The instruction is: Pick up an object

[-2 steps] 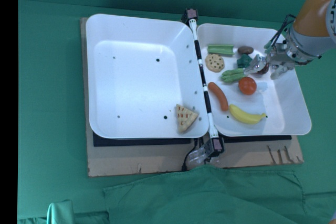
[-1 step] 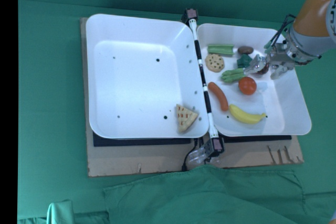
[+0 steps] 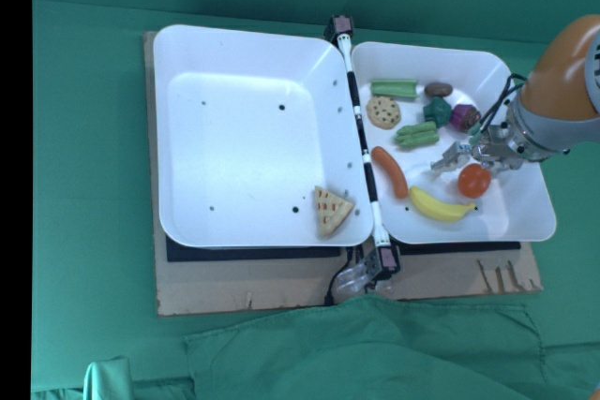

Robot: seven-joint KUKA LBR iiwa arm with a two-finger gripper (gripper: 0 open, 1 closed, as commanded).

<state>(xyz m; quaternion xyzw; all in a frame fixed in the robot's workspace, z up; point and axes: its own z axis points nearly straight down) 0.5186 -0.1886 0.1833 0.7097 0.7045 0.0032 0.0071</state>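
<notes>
Your gripper [image 3: 457, 156] hangs at the frame's right, over the right bin [image 3: 525, 218], fingers spread with nothing between them. The tomato [image 3: 473, 180] sits just below, the banana [image 3: 440, 205] beside it.

A single fixed camera looks down at a slant on both white bins [image 3: 246, 47], set back enough to frame the whole bench [image 3: 84, 201].
</notes>
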